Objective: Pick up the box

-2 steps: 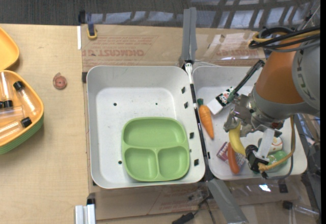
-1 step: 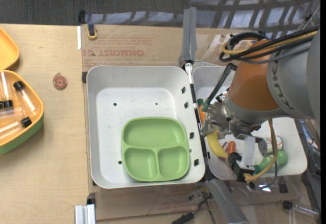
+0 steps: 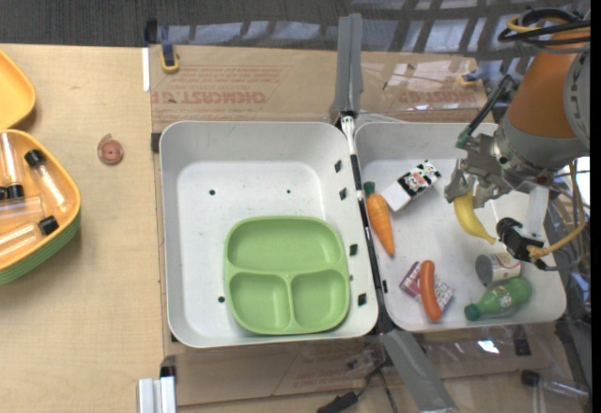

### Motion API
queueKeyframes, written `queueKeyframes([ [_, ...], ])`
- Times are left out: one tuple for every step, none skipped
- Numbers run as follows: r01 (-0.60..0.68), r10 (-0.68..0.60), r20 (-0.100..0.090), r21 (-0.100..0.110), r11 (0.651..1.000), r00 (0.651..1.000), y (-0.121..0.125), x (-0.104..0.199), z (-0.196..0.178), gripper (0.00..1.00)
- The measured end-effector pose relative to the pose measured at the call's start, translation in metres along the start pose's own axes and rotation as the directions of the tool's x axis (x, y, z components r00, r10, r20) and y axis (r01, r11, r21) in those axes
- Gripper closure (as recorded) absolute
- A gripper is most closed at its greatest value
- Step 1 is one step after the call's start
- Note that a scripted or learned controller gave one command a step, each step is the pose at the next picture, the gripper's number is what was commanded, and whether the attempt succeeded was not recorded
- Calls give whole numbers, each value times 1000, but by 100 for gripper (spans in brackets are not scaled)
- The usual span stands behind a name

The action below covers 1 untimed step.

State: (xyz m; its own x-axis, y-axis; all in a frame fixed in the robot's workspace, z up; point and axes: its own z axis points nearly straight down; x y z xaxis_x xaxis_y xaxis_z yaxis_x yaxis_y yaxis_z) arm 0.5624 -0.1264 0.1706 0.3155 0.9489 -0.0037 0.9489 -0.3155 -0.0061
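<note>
While the grey arm reaches in from the right, its claw hangs over the right bin, finger spacing impossible to tell. Left bin: a smooth green three-compartment plate. Right bin: tapered orange carrot, curved yellow banana, and the small rectangular black-and-white box near the upper left, beside the carrot's top.

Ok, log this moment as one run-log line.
arm: over right white bin | gripper: above yellow banana | target small black-and-white box: lying beside orange carrot, untouched | left bin: green divided plate
</note>
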Motion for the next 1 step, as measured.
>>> queueKeyframes([
  [61,-61,0,-3,998,998,69,-15,-44,100],
])
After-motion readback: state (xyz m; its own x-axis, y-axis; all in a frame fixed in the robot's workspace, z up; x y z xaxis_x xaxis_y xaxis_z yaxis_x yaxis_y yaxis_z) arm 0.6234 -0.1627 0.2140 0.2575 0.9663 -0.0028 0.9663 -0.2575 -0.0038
